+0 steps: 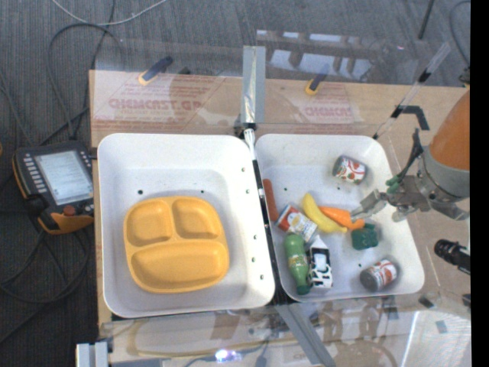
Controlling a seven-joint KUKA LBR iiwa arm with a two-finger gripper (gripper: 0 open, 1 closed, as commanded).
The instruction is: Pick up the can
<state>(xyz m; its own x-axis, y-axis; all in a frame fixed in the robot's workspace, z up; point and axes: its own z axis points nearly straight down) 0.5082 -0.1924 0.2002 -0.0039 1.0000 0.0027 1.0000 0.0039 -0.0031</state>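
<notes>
Two cans are lying in the right bin. The far can is resting on its side toward the far right part of that bin, its red and white label showing and its long axis running roughly left to right. The near can is lying on its side at the near right corner, its silver end facing left and toward the camera.

The pincer is hanging over the right side of this bin, between the two cans, its tips just above the orange carrot and the dark green piece. Its fingers are standing somewhat apart and gripping nothing. The far can is lying up and slightly left of it, the near can straight toward the near edge; neither is clearly closer, so I judge either could be the target, and the coming move depends on which way the arm shifts.

Around them, one of each: a yellow banana, a red and white carton, a green bottle, a black and white carton and a red stick by the left wall.

The left bin is holding one yellow divided tray with three compartments. Both bins are sitting side by side on the surface.
</notes>
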